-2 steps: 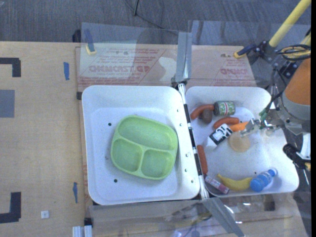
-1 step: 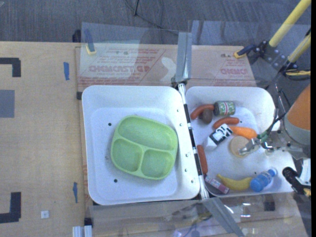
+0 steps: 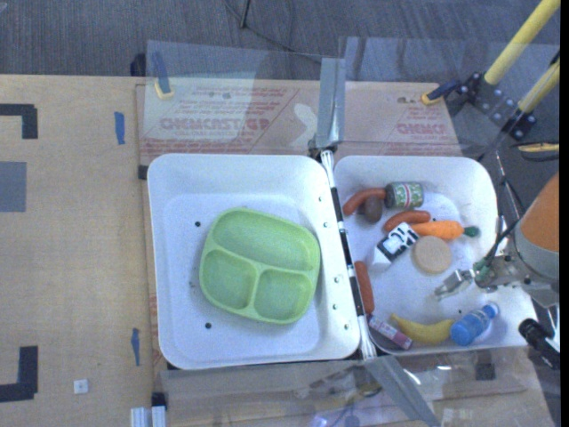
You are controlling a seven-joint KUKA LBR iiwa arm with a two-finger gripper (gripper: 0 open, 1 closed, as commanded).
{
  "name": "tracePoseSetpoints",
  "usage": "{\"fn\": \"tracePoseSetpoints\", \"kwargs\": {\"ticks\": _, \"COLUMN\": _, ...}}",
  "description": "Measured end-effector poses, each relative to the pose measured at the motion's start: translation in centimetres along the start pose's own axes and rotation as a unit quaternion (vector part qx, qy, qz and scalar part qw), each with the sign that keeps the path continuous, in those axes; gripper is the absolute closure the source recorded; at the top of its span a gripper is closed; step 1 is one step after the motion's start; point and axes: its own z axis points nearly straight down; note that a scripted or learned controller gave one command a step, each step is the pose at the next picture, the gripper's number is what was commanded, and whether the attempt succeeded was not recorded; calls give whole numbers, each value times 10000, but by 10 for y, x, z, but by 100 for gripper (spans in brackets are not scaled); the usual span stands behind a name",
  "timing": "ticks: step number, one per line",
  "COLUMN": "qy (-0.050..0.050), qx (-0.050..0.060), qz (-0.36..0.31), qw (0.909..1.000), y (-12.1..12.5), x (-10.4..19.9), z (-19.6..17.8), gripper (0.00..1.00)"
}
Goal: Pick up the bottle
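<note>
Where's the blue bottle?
The bottle lies in the right bin, at its near right corner, beside the banana and just below the gripper.

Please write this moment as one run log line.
gripper: above right bin, not holding | bottle: lying near front edge, beside banana
</note>
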Motion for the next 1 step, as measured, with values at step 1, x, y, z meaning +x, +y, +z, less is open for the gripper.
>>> {"fn": "tracePoseSetpoints", "kwargs": {"ticks": 1, "qy": -1, "qx": 9, "qz": -146, "qw": 9999, "y": -1, "x": 0, "z": 0, "gripper": 0}}
